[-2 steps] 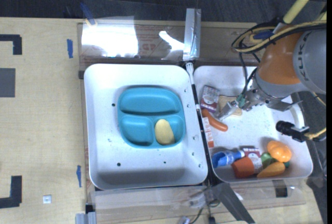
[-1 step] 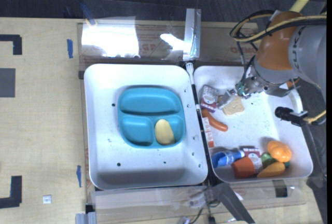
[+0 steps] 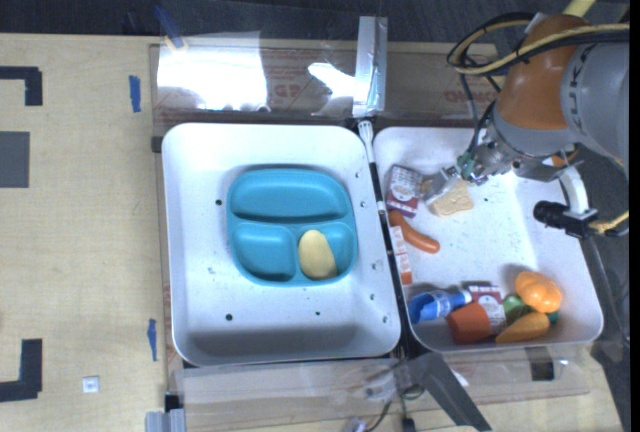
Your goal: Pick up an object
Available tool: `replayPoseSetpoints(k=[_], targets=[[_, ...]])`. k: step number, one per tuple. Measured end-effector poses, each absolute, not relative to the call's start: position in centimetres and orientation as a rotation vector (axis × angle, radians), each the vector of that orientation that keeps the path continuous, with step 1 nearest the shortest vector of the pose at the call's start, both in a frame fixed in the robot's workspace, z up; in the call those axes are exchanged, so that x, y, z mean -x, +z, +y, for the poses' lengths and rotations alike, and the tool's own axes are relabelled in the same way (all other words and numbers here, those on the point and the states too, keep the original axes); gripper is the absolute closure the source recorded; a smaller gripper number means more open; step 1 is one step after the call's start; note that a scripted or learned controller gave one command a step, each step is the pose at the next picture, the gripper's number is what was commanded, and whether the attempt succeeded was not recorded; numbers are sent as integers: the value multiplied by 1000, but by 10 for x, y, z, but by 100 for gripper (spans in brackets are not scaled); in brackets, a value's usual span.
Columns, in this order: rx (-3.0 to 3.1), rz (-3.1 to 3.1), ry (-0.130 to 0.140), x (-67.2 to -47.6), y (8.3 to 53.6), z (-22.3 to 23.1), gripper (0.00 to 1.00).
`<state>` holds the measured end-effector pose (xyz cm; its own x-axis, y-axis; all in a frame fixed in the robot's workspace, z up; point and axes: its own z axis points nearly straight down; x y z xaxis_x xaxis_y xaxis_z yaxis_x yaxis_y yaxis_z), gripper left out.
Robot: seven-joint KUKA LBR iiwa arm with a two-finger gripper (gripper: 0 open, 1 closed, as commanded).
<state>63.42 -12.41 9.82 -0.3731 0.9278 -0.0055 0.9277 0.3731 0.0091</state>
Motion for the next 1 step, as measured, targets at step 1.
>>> replayPoseSetpoints(k=[1], targets=[[-1827, 2545, 12, -630, 190, -52, 100]])
